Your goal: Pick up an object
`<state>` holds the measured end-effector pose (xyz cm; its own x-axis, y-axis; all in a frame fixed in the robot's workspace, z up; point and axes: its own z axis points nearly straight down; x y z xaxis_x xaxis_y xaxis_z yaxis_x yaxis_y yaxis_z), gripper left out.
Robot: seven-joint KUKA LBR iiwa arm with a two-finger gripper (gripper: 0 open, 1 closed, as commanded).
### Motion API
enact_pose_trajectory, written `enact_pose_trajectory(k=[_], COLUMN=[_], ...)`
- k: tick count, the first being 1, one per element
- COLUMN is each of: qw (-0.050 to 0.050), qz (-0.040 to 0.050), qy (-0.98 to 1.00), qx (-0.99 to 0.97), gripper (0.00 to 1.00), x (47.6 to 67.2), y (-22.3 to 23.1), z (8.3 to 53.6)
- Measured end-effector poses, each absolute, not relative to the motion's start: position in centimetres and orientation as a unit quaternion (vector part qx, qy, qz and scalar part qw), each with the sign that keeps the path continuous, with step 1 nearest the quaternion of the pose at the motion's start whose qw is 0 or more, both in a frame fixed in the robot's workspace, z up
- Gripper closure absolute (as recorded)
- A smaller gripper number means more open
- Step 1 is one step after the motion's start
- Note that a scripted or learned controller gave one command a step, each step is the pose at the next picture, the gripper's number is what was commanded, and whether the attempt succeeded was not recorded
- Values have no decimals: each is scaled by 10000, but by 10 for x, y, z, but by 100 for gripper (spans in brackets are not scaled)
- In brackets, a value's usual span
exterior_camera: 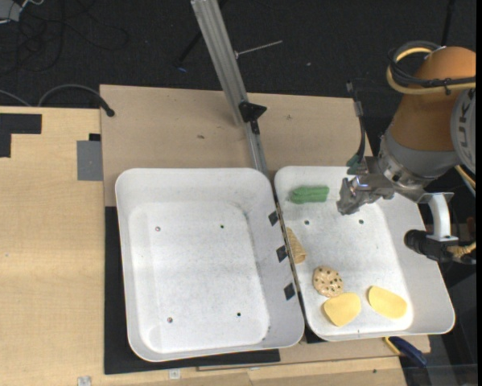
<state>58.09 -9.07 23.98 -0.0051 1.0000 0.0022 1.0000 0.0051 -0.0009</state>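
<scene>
The green block [309,194] is flat, rectangular and soft-looking, lying in the right bin [430,312]. The gripper [350,199] hangs beside it; whether it is open I cannot tell.

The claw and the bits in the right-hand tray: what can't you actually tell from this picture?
- Claw, camera view: small, dark and blurred; whether anything is in it can't be made out.
- Tan object by the divider: partly hidden behind the black clips at the right bin's left rim, so its full shape is unclear.
- Speckled round piece: too small to identify.
- Arm: cut off by the picture's right side.
</scene>
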Motion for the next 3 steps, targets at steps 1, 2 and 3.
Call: enact_pose_trajectory(k=[1,2,3], qw=[18,15,13], qz=[2,0,9], qy=[-7087,-7090,-7082], qx=[-7055,-7052,-7060], gripper=[100,100,100], x=[585,600,613], y=[-35,24,68], z=[241,243,227])
